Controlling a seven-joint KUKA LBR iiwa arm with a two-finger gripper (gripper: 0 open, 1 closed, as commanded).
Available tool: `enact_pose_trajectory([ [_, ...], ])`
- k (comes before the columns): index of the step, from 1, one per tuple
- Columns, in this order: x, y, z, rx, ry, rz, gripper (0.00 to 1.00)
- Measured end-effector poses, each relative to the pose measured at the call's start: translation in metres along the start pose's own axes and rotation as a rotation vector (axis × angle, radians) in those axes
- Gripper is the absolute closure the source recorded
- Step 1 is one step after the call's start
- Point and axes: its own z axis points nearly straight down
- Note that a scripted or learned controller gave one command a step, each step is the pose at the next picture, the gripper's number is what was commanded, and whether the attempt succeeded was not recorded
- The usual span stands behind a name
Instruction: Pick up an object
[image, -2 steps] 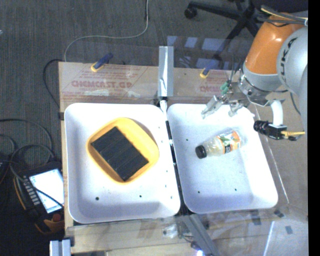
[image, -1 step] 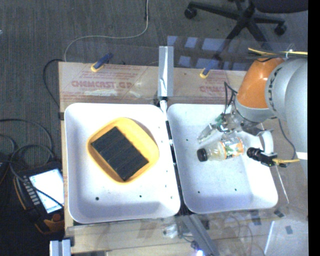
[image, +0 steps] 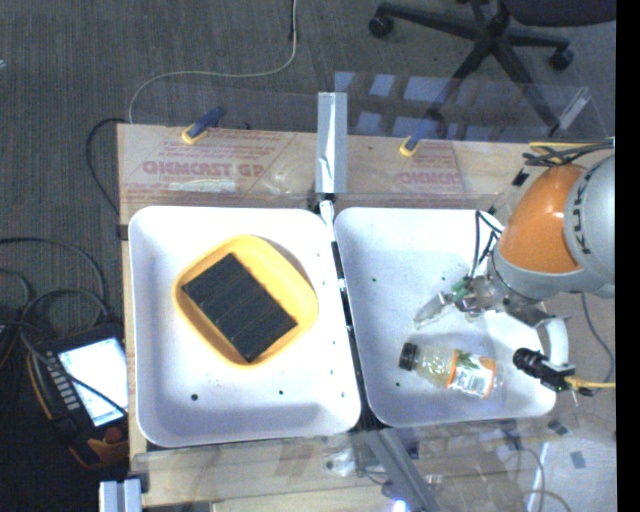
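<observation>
Arm comes in over the right edge of the worktop, orange band over the right bin. Hand sits low in the middle of that bin, pointing toward the divider between bins. Can't tell whether it is parted or closed; the tips blur into a clear shiny bit next to them, and nothing is clearly pinched there.

Bottle lies on its side near the front edge of the right bin, dark cap toward the divider, yellowish liquid, label with orange and green. It's just in front of the hand, apart from it.

Left bin: yellow dish in the middle, tilted square, with a black ribbed slab lying in it.

Two yellow clamps at the back edge of the worktop.
</observation>
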Motion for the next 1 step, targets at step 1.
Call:
enact_pose_trajectory([
  [1,0.0206,-0.0565,-0.0015,-0.006,-0.003,-0.060,0.00],
])
